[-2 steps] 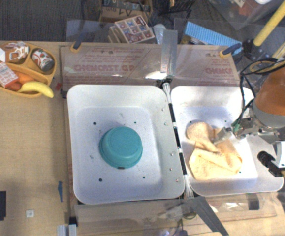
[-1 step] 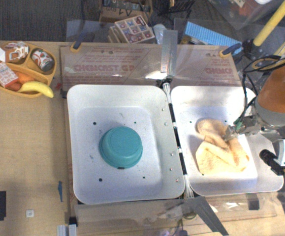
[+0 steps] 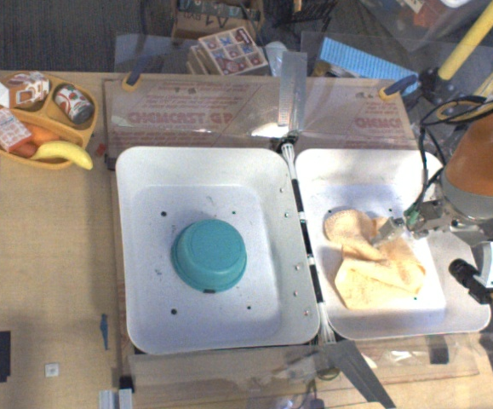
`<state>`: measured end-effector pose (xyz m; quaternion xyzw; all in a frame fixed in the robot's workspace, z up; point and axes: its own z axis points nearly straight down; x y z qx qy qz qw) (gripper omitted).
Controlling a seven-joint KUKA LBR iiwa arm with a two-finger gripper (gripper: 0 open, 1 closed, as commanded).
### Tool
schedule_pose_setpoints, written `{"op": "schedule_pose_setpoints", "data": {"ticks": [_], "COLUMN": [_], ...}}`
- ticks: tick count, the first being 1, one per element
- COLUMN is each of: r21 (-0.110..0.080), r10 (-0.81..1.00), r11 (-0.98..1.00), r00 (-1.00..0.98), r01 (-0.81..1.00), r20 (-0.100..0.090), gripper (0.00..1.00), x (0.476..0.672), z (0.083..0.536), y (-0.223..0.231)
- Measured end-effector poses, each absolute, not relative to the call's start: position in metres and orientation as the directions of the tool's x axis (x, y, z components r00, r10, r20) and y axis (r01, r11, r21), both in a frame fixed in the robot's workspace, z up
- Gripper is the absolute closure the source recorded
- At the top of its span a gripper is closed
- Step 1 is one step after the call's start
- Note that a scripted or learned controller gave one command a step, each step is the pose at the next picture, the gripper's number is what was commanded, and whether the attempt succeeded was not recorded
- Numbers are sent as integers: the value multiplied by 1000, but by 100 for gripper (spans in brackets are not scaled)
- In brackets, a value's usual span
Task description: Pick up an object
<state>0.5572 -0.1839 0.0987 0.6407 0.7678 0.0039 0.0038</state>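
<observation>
- The gripper [image 3: 397, 227] is reaching in over the right bin [image 3: 467, 313], its tip lying at the cloth [image 3: 374, 264].
- Whether the jaws are clenched or released cannot be told; they are too small and blurred.
- The cloth, tan and crumpled, is lying right under and beside the jaws, spreading toward the bin's near side.
- A teal bowl [image 3: 210, 255] is sitting upside down in the left bin [image 3: 144, 186], well apart from the jaws.

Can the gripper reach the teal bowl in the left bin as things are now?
Probably yes: the teal bowl sits alone and uncovered, though the gripper is over the tan cloth.
</observation>
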Motion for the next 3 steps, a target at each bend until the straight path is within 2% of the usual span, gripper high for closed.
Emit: {"op": "schedule_pose_setpoints", "data": {"ticks": [1, 2, 3], "r21": [1, 2, 4], "r10": [950, 899, 900], "r11": [312, 437, 436], "r00": [-312, -437, -436], "r01": [950, 899, 900], "r20": [-1, -1, -2], "gripper": [0, 0, 100], "x": [559, 580, 581], "z": [224, 94, 104], "y": [-165, -171, -173]}}
